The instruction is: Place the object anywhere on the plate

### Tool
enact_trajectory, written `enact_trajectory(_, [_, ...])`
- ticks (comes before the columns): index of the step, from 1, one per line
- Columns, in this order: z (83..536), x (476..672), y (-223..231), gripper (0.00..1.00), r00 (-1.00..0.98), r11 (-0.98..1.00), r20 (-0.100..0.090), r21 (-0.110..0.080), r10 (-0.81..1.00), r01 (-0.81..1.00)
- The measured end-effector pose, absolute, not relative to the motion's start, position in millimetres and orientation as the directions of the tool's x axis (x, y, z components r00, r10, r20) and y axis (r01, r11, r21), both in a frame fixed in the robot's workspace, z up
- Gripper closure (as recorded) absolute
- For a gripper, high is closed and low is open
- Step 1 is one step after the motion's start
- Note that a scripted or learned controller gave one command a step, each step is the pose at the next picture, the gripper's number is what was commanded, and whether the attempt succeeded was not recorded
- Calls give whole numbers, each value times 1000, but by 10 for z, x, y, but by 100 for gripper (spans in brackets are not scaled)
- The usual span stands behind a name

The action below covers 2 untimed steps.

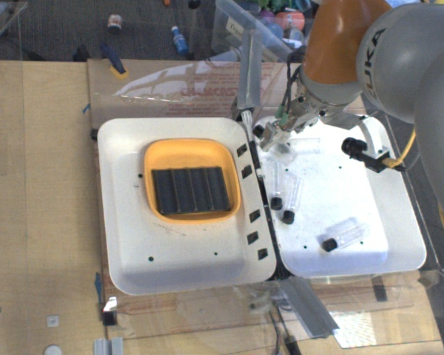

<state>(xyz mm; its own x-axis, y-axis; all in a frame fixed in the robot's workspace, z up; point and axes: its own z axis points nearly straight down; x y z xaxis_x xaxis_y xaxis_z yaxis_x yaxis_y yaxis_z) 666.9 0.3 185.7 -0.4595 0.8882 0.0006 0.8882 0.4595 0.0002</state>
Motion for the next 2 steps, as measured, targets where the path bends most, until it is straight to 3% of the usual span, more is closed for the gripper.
enact_trajectory(2, [2088, 6697, 1, 100, -458, 458, -3, 12, 889, 889])
